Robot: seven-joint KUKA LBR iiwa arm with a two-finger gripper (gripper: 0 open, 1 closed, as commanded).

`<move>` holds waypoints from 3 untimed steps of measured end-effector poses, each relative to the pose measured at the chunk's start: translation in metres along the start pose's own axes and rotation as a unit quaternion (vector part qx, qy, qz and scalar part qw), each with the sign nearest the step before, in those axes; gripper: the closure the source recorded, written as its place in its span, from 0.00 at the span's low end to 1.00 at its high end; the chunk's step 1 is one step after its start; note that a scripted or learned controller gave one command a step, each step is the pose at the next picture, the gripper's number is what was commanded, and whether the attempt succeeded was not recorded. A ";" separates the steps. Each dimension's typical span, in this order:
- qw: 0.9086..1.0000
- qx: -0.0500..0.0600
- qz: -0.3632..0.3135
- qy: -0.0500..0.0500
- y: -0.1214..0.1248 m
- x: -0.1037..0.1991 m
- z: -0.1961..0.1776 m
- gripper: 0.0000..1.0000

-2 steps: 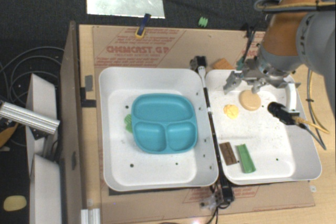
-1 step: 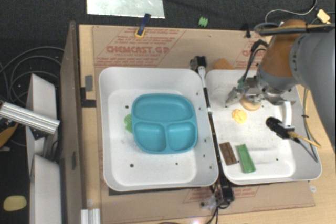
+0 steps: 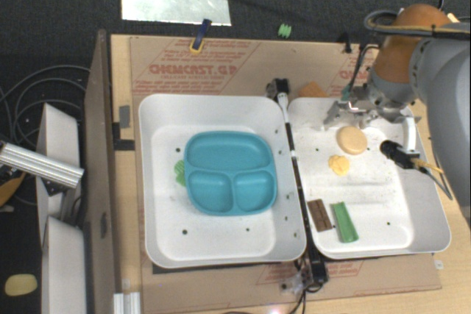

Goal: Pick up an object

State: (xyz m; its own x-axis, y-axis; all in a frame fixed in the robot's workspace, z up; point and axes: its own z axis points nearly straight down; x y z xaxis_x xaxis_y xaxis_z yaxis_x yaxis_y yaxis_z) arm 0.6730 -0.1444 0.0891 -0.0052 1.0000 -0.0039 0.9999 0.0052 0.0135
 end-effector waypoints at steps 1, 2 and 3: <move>1.000 0.006 0.002 0.002 -0.025 0.013 0.004 0.00; 1.000 0.003 0.001 0.001 -0.021 0.013 -0.009 1.00; 1.000 0.003 0.001 0.001 -0.022 0.013 -0.008 0.00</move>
